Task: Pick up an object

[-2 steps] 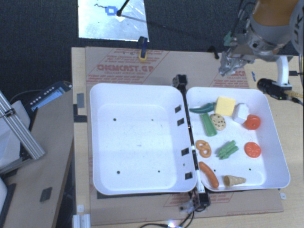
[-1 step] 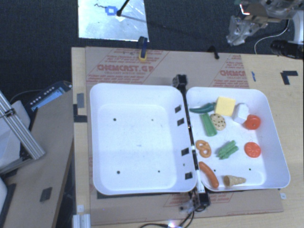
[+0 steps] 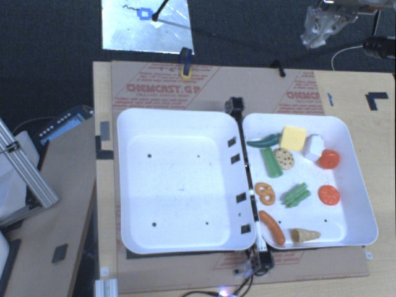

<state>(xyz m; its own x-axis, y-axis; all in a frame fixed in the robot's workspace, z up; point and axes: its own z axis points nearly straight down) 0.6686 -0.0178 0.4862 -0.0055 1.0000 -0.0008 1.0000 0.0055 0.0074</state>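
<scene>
Two shallow white bins sit side by side on the bench: the left bin [image 3: 133,129] beside the right bin [image 3: 356,159], which holds toy food. Among it are a green pepper [image 3: 263,142], a pretzel [image 3: 265,193], a sausage [image 3: 272,227], a yellow cheese block [image 3: 294,138], a green bean bundle [image 3: 296,195], an ice-cream cone [image 3: 305,234] and two tomatoes [image 3: 328,195]. The gripper [image 3: 318,26] hangs well above and apart from the bins at upper right, blurred; whether it is released or clenched cannot be told
</scene>
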